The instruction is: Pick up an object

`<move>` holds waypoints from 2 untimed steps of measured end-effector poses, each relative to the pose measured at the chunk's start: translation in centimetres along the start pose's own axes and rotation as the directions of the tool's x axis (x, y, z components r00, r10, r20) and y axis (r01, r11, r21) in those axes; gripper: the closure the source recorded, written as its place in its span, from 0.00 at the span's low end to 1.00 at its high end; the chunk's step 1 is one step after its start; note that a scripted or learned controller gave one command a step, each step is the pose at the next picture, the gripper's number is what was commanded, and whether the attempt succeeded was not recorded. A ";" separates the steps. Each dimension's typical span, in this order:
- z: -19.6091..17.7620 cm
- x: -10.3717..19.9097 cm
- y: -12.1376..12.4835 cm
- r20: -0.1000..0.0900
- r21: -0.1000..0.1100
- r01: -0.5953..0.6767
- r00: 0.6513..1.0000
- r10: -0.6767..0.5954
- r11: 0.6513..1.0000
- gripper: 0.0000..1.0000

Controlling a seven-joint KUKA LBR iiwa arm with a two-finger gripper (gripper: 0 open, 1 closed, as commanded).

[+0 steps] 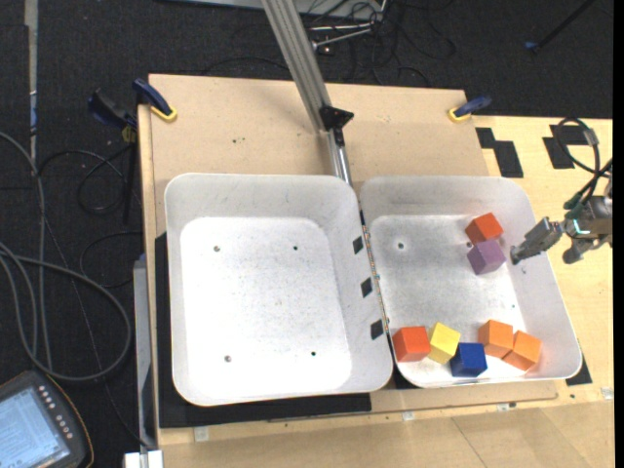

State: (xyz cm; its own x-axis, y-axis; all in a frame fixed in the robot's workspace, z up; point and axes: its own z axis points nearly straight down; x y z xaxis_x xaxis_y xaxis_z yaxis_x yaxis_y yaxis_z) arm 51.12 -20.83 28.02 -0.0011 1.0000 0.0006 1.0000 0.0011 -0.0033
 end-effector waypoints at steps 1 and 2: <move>-0.2 0.0 0.1 0.001 -0.004 0.000 1.000 0.000 1.000 0.00; 4.3 -0.4 0.5 0.000 0.001 -0.001 1.000 0.001 1.000 0.00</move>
State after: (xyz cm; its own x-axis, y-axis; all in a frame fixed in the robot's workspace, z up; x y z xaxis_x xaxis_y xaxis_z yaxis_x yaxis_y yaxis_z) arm 51.63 -21.22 23.68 0.0004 1.0000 0.0005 1.0000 -0.0004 -0.0042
